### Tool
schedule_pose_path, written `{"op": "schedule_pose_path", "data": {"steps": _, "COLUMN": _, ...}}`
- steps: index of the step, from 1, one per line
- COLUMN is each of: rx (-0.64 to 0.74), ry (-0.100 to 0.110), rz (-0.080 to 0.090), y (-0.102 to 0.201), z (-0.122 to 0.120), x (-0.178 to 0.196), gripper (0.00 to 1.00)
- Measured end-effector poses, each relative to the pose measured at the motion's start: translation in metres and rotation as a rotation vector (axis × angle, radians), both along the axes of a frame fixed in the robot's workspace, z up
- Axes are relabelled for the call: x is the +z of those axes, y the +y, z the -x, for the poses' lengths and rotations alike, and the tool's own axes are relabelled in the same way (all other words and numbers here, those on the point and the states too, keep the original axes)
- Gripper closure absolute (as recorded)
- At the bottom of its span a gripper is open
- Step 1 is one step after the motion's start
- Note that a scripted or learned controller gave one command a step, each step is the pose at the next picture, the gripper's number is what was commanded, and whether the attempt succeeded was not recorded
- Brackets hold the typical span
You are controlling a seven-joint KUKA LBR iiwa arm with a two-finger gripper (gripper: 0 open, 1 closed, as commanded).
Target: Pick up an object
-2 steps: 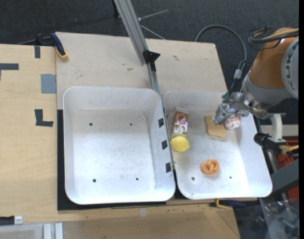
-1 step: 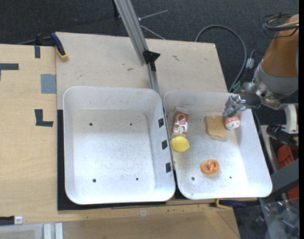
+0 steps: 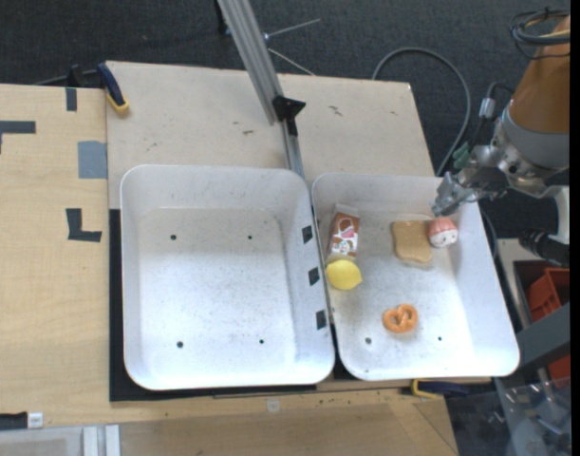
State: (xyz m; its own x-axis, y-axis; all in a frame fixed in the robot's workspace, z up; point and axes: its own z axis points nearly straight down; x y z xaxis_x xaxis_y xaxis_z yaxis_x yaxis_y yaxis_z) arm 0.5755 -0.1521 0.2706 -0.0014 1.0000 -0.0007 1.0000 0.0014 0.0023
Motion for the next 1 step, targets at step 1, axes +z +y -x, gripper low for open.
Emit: {"op": "schedule_pose_path", "data": {"steps": 1, "rx": 0.005, "ry": 0.005, "rz": -0.002, "y": 0.0572, "z": -0.0118, "x": -0.0153, "gripper": 1.00}}
